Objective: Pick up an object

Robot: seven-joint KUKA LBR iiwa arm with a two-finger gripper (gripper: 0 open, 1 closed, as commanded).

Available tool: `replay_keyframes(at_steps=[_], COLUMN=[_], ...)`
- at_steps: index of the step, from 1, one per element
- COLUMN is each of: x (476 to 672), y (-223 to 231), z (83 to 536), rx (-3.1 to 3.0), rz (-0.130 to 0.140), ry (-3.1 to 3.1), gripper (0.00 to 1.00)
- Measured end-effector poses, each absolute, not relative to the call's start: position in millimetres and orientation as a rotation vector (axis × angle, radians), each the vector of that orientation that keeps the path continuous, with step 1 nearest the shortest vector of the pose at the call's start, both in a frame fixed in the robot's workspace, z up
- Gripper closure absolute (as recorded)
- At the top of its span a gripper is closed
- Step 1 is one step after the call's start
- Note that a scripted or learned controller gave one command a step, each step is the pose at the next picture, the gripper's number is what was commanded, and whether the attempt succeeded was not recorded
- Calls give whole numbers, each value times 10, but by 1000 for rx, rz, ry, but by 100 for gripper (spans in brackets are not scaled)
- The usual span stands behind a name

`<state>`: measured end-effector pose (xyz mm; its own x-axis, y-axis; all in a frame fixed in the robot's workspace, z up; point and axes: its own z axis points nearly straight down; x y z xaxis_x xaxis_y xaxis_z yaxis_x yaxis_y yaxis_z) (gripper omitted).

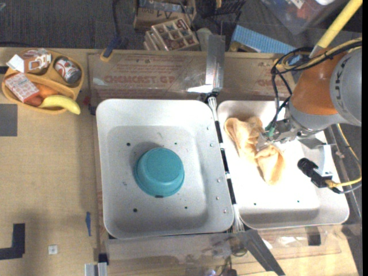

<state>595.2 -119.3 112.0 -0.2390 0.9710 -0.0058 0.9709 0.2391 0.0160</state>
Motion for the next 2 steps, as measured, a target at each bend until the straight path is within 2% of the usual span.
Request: replay_keyframes(at_steps=[1, 2], x=[5953, 5821], y=[-1194, -1033], z=[1122, 890], rx=[1929, 1903], rz=[14, 5], ry=[2461, 2489], gripper=[0, 0])
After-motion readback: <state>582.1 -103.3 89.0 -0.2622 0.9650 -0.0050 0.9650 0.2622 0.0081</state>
